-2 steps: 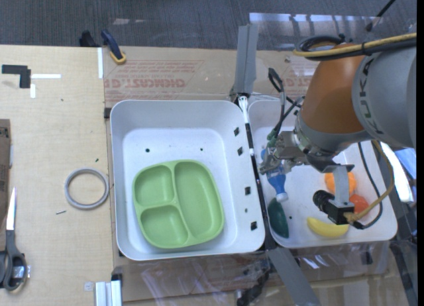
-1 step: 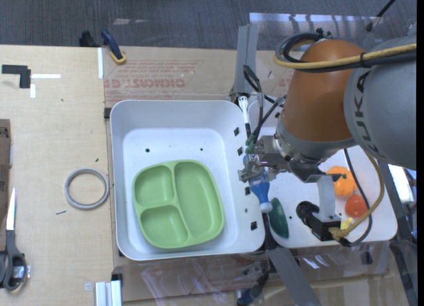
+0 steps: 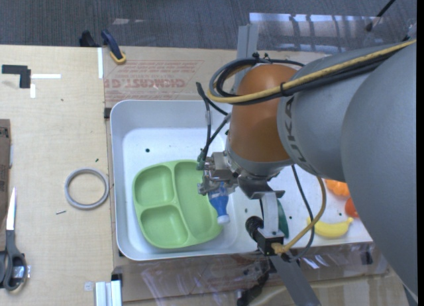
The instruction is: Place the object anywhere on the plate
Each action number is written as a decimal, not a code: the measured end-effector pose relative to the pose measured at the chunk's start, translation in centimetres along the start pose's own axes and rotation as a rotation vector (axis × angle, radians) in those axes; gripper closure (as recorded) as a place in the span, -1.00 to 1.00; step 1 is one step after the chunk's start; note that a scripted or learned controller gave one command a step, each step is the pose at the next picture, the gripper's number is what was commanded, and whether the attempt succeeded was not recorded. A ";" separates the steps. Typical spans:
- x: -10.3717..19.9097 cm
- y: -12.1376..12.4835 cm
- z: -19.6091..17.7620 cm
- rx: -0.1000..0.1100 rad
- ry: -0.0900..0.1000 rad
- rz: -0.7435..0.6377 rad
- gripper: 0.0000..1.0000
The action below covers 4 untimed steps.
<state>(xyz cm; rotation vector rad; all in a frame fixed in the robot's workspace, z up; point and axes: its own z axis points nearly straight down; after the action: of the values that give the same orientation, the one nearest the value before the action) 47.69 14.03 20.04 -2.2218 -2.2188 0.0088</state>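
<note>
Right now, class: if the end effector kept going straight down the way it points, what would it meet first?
Probably the right edge of the green divided plastic plate, since the end effector hangs over it with a blue and white object under it. Depth is unclear.

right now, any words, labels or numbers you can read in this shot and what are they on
Red print on the cardboard sheet behind the white bin: it appears upside down and too blurred to read with certainty.
Grey arm: dark marks by the orange band, partly hidden, not readable.
Green plate, blue object under the gripper, banana: no text visible.
</note>
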 end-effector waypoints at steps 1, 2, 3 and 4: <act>-0.3 0.1 -8.7 -0.002 0.000 -0.003 1.00; -4.2 4.4 -7.9 -0.002 -0.001 0.001 1.00; 0.6 3.9 -7.2 0.000 -0.001 -0.002 1.00; -0.4 0.2 -13.7 -0.003 0.000 -0.003 1.00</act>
<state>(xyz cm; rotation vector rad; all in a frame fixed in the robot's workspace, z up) 47.96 13.64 33.76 -2.2196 -2.2240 0.0063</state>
